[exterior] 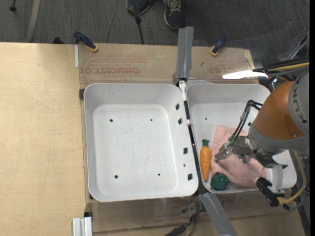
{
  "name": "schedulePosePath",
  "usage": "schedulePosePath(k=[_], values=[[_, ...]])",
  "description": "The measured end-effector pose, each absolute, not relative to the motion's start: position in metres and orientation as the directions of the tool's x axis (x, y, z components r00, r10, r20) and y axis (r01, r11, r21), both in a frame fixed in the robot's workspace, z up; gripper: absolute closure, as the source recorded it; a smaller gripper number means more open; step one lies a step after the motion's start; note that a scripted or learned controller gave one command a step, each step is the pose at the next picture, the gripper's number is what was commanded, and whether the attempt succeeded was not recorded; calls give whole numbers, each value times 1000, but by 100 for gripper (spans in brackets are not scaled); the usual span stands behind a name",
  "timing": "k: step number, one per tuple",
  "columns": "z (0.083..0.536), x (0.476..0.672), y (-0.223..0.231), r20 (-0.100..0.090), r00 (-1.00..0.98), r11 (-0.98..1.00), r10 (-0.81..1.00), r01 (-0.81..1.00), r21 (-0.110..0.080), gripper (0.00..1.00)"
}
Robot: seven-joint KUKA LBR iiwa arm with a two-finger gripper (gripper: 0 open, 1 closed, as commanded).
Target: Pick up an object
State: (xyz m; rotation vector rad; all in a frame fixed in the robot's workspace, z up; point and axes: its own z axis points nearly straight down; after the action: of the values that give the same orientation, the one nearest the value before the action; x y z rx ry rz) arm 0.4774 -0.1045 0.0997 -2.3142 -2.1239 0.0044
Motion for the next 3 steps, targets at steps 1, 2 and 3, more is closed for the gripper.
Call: schedulePosePath(k=[1,2,3], values=[[91,535,-96,-1,-14,14,1000,1000,-1,0],[92,605,-105,-2,-65,65,998,998,-1,0],[91,527,-95,-1,38,-38,999,999,-4,0]])
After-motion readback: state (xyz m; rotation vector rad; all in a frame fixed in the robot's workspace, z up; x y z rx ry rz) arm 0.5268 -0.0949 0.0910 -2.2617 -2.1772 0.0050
